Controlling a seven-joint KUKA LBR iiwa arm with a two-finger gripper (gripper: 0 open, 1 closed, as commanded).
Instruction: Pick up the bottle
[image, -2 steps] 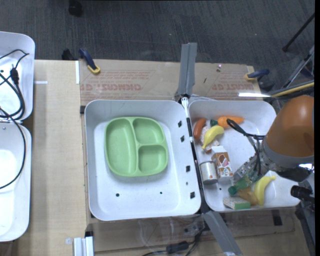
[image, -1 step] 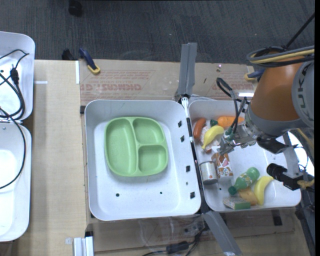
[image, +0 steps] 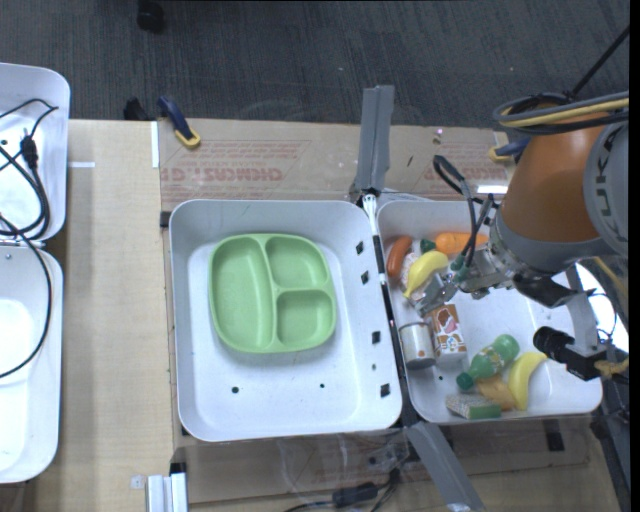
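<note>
The arm (image: 560, 190), grey with an orange band, reaches in from the right over the right-hand bin (image: 575, 400). Its end effector (image: 447, 290) sits low over the upper left part of that bin, just beside a yellow banana (image: 424, 270) and above a small carton (image: 449, 330) with red and white print. Whether the fingers stand wide or narrow I cannot tell, since the metal parts blur together, and nothing shows clearly between them.

The bottle (image: 490, 360), green with a darker green cap, lies on its side in the lower middle of the right bin, apart from the end effector. A second banana (image: 524, 375) lies just beside it on the right, and a flat greenish item (image: 472, 407) lies near the bin's front wall. A silver can (image: 415, 342) rests against the left wall, touching the carton. Orange pieces (image: 455, 242) lie near the back wall.

The left bin (image: 200, 400) holds a light green divided plate (image: 272, 292) with three compartments. Both bins rest on the worktop (image: 110, 300)
</note>
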